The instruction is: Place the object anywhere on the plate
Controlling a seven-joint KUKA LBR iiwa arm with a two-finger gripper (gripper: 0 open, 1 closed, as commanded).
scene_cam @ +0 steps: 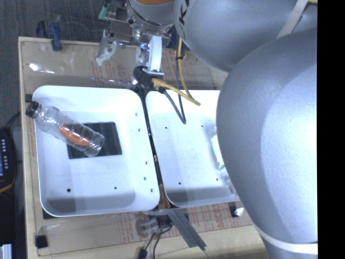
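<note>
Clear plastic is what you are dealing with: the bottle (pixel 64 127) is lying tilted in the left bin (pixel 86 198), partly across the black plate (pixel 108 139), light and slippery, best pinched mid-body, while the gripper (pixel 129 50) is hovering spread and empty above the bins.

You have one fixed camera above the bench (pixel 81 228), looking down at a slant. It takes in both white bins (pixel 86 198). The arm (pixel 269 117) stands close beneath it.
</note>
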